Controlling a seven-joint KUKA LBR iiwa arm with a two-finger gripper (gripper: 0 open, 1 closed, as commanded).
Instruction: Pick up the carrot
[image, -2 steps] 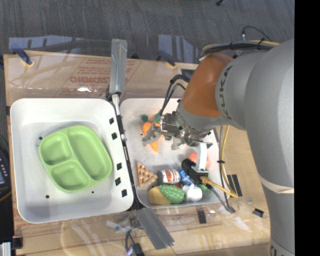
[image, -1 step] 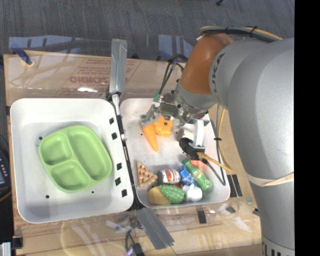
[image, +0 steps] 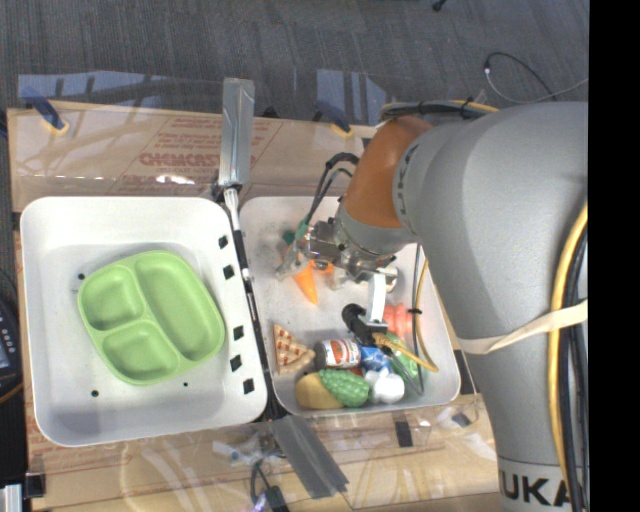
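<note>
One gripper (image: 303, 258) hangs low in the right bin (image: 262, 300) just above the carrot (image: 306, 283); its finger spread cannot be told.

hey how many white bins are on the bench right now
2. The left bin holds a green divided plate. The right bin holds the carrot and a pile of toy food, with the gripper above the carrot.

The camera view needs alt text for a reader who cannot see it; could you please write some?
A grey arm's gripper hangs just above an orange carrot in the right white bin, with a pizza slice toy, a small can and other toy foods heaped nearby. The left bin holds a green divided plate.
</note>
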